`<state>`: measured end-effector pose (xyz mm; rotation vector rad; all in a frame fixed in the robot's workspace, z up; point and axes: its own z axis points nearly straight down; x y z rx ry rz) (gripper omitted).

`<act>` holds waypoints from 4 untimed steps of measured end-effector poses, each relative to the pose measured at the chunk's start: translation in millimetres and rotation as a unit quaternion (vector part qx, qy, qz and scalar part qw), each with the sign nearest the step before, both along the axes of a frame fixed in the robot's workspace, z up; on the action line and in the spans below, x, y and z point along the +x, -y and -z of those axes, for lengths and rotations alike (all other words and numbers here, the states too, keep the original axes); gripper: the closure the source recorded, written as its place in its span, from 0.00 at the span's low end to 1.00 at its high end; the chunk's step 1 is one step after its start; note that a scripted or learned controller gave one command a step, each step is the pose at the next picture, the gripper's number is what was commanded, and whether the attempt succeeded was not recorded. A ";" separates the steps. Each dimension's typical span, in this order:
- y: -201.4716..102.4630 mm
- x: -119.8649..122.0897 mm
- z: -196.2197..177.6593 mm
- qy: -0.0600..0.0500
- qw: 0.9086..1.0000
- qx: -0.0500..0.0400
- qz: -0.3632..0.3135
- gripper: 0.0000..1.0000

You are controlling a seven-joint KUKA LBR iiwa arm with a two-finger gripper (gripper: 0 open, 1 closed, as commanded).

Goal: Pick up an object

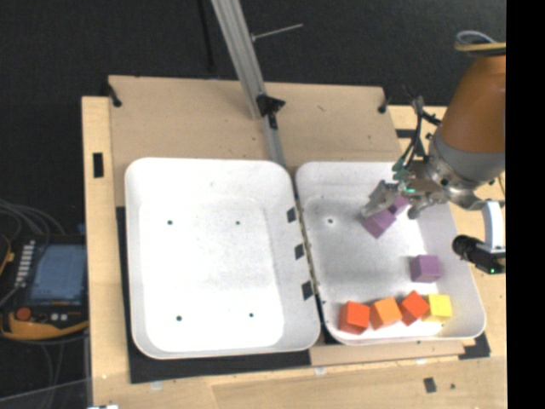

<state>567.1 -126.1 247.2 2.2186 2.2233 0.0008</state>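
Across the wooden bench two shallow white bins sit side by side, their inner rims touching at the middle. Left bin: bare white floor with a few small dark dots. Right bin: contains all the blocks noted below.

Arm: grey with an orange band, entering from the right edge and angled down over the upper part of the right bin. Gripper: positioned low over the bin's upper centre, clenched on a purple block, which sits tilted between the fingertips; whether it is raised off the bin floor cannot be told.

A slanted metal pole crosses the bench from the top of the view down to the junction of the two bins.

Remaining blocks, right bin: a second purple cube lies alone near the right wall, well apart from the gripper. Along the near wall runs a row, each piece touching or just beside the next: red block, orange block, another red block, yellow block at the right end.

Off the bench, at the left edge of the view, a small blue-screened device with cables.
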 end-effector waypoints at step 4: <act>-5.1 5.4 141.9 -0.003 1.000 0.000 0.004 0.00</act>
